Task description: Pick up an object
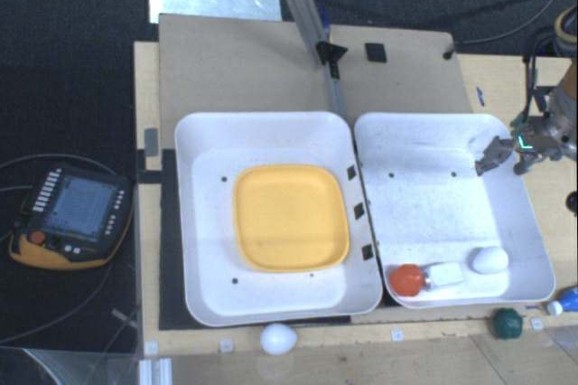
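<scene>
The right bin [424,157] holds three small things along its near wall: an orange-red ball [406,279], a white block [444,274] touching it, and a white egg-shaped object [489,261]. A square yellow plate [292,217] lies flat in the left bin [203,193]. My gripper [508,159] hangs over the far right edge of the right bin, well apart from the three objects. It is open, its two dark fingers spread with nothing between them.
A white egg [278,339] lies on the bench in front of the left bin. A green ball [507,323] and a blue object [564,302] sit at the bench's near right corner. A teach pendant [68,219] rests on the floor at left.
</scene>
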Controlling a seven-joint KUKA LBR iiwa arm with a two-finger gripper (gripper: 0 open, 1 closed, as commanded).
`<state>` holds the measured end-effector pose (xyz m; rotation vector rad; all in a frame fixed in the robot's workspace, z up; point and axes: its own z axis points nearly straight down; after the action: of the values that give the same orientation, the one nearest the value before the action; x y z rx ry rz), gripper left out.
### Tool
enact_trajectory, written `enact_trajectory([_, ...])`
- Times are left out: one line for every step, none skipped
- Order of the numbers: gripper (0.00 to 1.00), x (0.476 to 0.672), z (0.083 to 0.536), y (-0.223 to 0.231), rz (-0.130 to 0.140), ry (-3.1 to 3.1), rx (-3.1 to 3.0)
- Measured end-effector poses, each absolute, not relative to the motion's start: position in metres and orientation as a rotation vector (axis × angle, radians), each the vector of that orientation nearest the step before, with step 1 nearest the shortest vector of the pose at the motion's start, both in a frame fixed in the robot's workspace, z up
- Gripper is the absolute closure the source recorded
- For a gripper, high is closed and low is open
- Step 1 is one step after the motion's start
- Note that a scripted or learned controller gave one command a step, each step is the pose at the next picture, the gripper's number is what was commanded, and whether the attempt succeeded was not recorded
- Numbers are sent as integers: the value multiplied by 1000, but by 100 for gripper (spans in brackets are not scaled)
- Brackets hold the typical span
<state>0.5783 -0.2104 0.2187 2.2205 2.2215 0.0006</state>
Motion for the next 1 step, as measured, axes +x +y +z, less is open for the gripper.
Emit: enact_trajectory([0,578,219,-210,0,2222,2221])
